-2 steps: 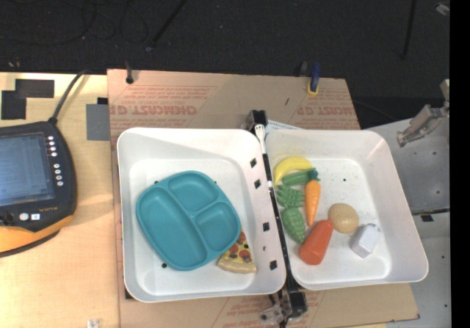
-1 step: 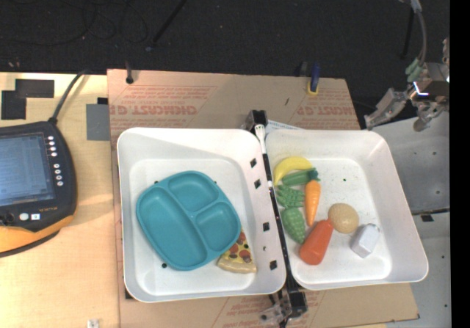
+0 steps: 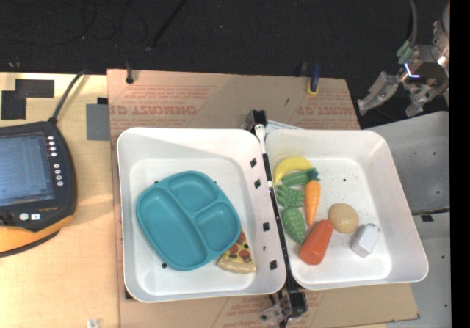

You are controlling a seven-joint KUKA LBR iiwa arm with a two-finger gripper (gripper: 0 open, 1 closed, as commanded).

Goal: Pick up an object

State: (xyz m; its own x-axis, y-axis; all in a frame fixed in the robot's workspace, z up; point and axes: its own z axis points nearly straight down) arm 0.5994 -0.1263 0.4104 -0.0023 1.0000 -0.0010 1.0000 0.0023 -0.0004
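The right bin [image 3: 396,172] holds toy food: a yellow banana [image 3: 292,166], a green leafy piece [image 3: 291,180], an orange carrot [image 3: 313,198], a green vegetable [image 3: 294,223], a tan potato [image 3: 343,216], a red-orange piece [image 3: 317,242] and a small grey block [image 3: 365,240]. My gripper [image 3: 397,97] hangs above the bench beyond that bin's far right corner, well apart from all the items. Its fingers are spread open with nothing between them.
The left bin [image 3: 147,150] carries a teal divided plate [image 3: 189,218] and a pizza slice [image 3: 237,256] by its near right corner. A tablet pendant [image 3: 29,176] lies on the bench at far left. Cardboard [image 3: 220,103] lies under both bins.
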